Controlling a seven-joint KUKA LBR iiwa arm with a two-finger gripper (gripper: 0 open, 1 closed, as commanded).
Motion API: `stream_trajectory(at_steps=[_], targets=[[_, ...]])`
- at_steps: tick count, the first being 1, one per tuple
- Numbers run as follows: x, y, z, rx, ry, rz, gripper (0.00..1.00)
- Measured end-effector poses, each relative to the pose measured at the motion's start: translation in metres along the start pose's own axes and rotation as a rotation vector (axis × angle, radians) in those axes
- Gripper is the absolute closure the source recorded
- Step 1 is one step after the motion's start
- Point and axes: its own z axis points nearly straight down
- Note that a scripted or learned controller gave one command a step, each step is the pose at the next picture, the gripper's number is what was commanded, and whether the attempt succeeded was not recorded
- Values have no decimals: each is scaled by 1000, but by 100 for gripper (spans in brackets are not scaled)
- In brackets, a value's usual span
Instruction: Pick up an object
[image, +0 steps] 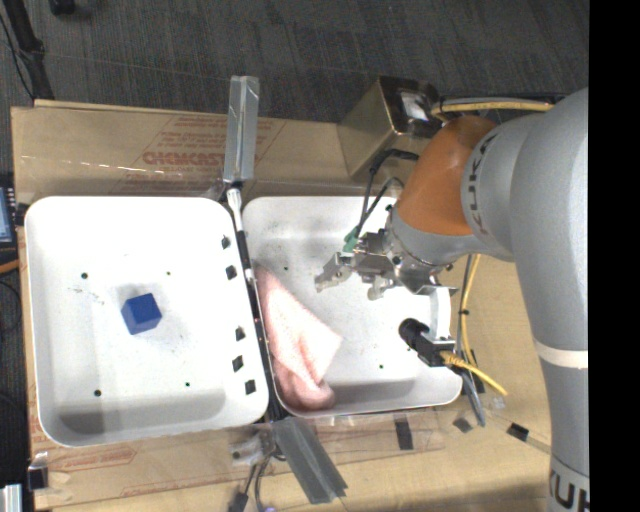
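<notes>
A pink cloth (296, 338) lies crumpled along the left wall of the right bin (400, 395), reaching down to its front left corner. In the left bin (60, 230) a small blue cube (142, 312) rests left of centre. My gripper (350, 284) hangs over the middle of the right bin, just up and right of the cloth. It is open, and nothing sits between its two silver fingers (325, 278). The grey arm with its orange band (445, 180) comes in from the right.
A metal divider (242, 130) and black clips (240, 330) run between the two bins. A yellow cable (475, 375) and a black connector (420, 340) hang at the right bin's right edge. Cardboard (130, 140) lies behind the bins.
</notes>
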Motion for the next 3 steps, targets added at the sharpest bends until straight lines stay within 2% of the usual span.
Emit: stream_trajectory(at_steps=[1,2,3], targets=[[25,35,-76,-4,1,432,0],[-5,58,-54,-4,0,402,0],[-13,18,-139,-7,1,356,0]])
